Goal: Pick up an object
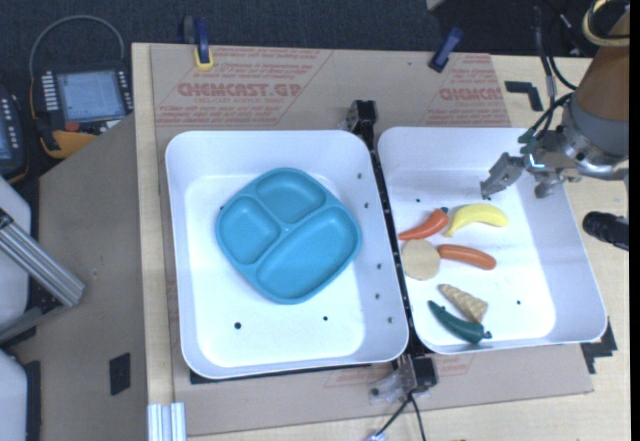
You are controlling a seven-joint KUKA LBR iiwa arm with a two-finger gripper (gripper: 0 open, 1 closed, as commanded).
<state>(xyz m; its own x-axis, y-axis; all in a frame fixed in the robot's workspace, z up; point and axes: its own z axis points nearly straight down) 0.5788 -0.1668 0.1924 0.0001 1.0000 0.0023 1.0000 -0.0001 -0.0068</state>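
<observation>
The right bin [560,259] holds several toy foods: a yellow banana [476,218], an orange carrot [424,225], a red sausage [466,255], a tan round cookie [420,260], a tan cone-like piece [464,301] and a dark green pepper [456,324]. My gripper [522,174] hangs over the bin's upper right part, above and right of the banana. Its two fingers are spread apart with nothing between them.
The left bin [195,229] holds a blue divided plate [288,234]. A black clamp [362,115] sits at the top of the divider between the bins. Cables and equipment lie at the upper right, and a pendant rests off the bench at the far left.
</observation>
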